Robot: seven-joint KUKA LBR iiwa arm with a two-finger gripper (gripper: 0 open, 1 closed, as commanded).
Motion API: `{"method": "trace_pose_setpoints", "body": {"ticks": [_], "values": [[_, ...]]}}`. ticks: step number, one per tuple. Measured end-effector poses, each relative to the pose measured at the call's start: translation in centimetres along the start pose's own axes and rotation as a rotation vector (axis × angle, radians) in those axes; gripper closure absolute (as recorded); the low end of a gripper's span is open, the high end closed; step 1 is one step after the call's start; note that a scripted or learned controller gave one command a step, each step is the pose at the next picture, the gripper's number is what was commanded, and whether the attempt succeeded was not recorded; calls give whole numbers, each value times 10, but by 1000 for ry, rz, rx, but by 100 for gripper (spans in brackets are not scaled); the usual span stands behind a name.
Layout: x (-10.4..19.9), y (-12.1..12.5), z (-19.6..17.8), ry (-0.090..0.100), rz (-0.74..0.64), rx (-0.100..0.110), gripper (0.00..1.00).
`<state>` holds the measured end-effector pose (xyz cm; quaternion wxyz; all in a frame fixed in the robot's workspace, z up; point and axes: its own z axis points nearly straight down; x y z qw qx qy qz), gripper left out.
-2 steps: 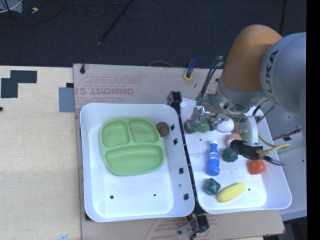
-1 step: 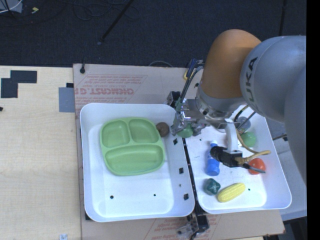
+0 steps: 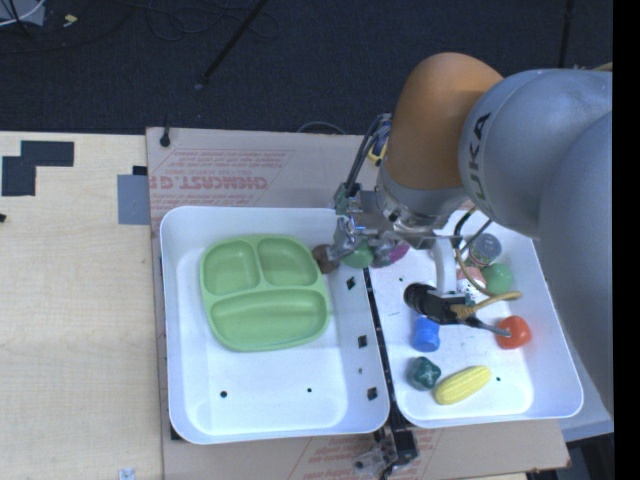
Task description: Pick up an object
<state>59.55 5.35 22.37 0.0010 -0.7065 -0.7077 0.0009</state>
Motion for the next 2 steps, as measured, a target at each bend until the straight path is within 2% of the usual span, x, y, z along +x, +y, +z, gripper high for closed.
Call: {"method": "trace_pose_setpoints", "body": {"ticks": [1,2], "values": [[4,-16,1,0,2,3,100],[-1,-6,-13,0,3,-1,100]]}}
